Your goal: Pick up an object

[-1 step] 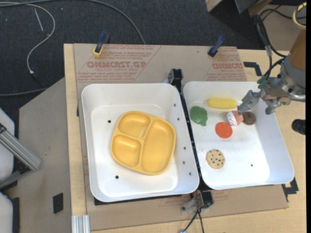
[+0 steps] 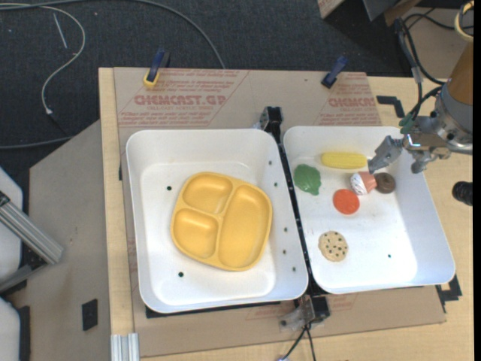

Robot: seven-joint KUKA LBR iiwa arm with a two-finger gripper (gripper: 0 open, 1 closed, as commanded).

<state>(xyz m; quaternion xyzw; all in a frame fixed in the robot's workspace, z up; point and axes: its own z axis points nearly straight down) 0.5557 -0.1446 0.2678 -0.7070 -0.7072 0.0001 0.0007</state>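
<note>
Closest to the camera on the right side is a cookie [image 2: 333, 245], round and tan with dark chips, sitting flat on the floor of the right bin [image 2: 421, 265]. Up from it there's a flat red-orange disc [image 2: 346, 201], and just beside that a small white and red piece [image 2: 363, 183] that touches or nearly touches a little brown round thing [image 2: 385, 183]. Hard to tell what those two are, they're tiny. A green leafy-looking item [image 2: 307, 178] lies near the bin's left wall, and a yellow corn cob [image 2: 344, 159] lies sideways toward the far wall.

Over in the left bin [image 2: 143, 224] is a yellow divided plate [image 2: 222, 220] with three compartments, sitting roughly in the middle, a bit tilted relative to the bin walls.

Both bins sit side by side on a cardboard sheet [image 2: 225, 96] on the table, with blue clamps [image 2: 156, 66] at the far edge.

Now the arm: it comes in from the right and the claw [image 2: 391, 156] hangs over the far right part of the right bin, right above the brown thing and just right of the corn. One grey finger [image 2: 385, 153] is visible angling down, but I can't tell whether the claw is apart or together. Nothing is visibly gripped in it, all the pieces look like they're lying on the bin floor.
</note>
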